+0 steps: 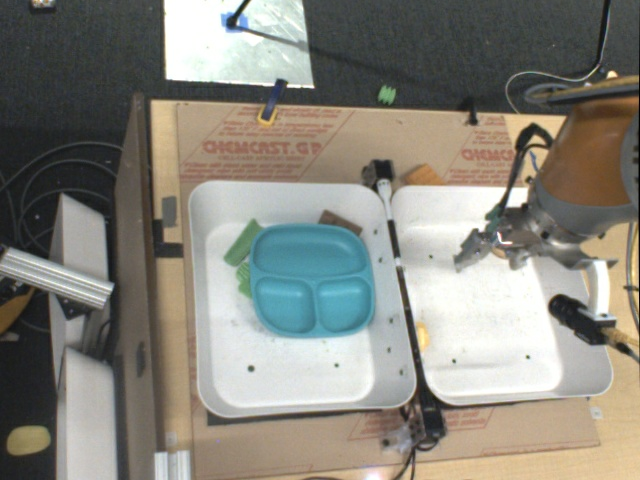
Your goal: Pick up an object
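Note:
My gripper hangs over the right bin, in its upper middle part, with the grey and orange arm coming in from the right. Nothing shows in its grasp. A small yellow thing lies at the right bin's left wall, well below and left of the gripper. In the left bin a blue divided plate lies near the middle. A green piece sticks out from under the plate's left side, and a brown piece pokes out behind its top right corner.
An orange-brown block lies on the cardboard just behind the bins, by the black divider clamp. The ridge between the bins runs top to bottom. Cables and a metal bar lie left of the bench.

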You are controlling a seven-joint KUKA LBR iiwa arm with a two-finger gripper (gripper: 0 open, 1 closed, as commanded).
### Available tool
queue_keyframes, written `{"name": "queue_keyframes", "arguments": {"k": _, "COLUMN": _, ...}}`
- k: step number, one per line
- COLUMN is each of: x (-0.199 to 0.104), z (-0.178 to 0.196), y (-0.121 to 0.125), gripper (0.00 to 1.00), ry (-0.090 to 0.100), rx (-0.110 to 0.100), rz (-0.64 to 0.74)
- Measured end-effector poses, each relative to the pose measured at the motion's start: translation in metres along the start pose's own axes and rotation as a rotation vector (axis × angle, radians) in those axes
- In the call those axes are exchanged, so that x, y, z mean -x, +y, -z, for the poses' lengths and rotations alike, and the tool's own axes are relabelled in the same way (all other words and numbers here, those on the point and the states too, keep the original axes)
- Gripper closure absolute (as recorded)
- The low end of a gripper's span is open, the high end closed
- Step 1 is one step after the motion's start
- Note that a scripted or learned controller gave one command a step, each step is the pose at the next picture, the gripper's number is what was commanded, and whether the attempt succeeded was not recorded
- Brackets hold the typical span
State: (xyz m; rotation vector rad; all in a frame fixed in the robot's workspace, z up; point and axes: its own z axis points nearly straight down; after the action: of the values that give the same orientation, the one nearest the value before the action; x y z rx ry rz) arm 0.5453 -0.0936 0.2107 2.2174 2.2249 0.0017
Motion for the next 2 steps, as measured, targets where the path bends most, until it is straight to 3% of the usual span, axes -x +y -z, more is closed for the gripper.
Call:
{"name": "queue_keyframes", "arguments": {"k": 1, "x": 0.026, "z": -0.132, "y": 0.063, "gripper": 0.00, "ry": -0.002, "rx": 0.002, "rz": 0.000}}
{"name": "queue_keyframes", "arguments": {"k": 2, "x": 0.065, "z": -0.101, "y": 0.126, "gripper": 0.00, "ry": -0.004, "rx": 0.010, "rz": 0.002}}
